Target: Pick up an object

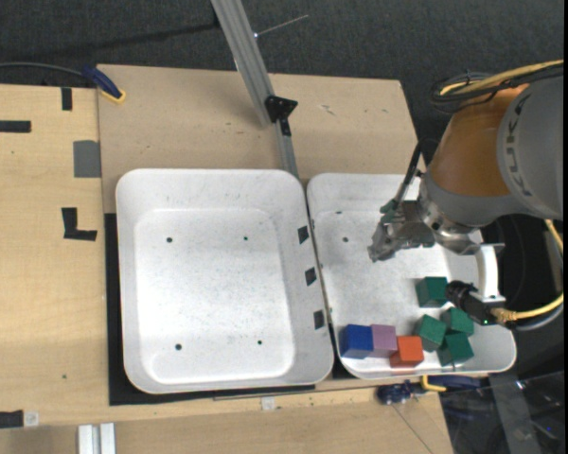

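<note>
My gripper hangs over the middle of the right bin, pointing down and to the left. Nothing shows between its fingers. At the bin's near edge lie a blue block, a lilac block and an orange block in a row. Several green blocks lie to their right: one just below the wrist, one beside the orange block, and others by the right rim. The blocks lie below and to the right of the gripper, apart from it.
The left bin sits beside the right one, with black clips along their shared rim. A slanted metal pole crosses above the bench at the back. The grey and orange arm covers the right bin's far right corner.
</note>
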